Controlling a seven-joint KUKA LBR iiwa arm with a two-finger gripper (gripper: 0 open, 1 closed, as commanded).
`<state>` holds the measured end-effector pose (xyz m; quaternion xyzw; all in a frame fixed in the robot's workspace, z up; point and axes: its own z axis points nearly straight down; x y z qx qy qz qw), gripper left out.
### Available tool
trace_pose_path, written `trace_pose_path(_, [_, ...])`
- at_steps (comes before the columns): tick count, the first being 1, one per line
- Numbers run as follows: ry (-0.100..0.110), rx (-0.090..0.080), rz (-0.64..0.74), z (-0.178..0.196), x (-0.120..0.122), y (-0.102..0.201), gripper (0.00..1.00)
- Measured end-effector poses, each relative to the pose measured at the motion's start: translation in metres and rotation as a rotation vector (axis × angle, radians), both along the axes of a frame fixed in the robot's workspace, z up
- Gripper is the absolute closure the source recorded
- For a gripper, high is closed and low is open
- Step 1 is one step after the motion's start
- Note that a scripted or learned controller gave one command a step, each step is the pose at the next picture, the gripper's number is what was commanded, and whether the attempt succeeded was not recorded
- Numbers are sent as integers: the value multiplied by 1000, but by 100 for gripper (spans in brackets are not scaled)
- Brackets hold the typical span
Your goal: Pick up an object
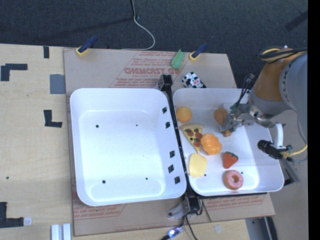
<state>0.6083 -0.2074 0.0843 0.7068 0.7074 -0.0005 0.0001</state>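
Observation:
The right bin holds several toy foods. An orange ball lies at its back left, with a pizza slice and an orange pepper just in front of it. A yellow piece, a strawberry and a pink donut lie toward the front. A brown rounded piece sits at the back middle. My gripper reaches down into this bin from the right, close beside the brown piece and just behind the pepper.
The left bin stands beside the right one on a cardboard sheet. A black-and-white toy and a green clip lie behind the bins. Yellow-blue clamps hold the sheet's back edge. A cable trails at the back.

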Motion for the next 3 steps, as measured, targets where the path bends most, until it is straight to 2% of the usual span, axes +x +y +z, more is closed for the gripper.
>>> trace_pose_path(1, [-1, 0, 1, 1, 1, 0, 0])
trace_pose_path(2, [-1, 0, 2, 11, 1, 1, 100])
trace_pose_path(3, [0, 0, 2, 10, 1, 1, 0])
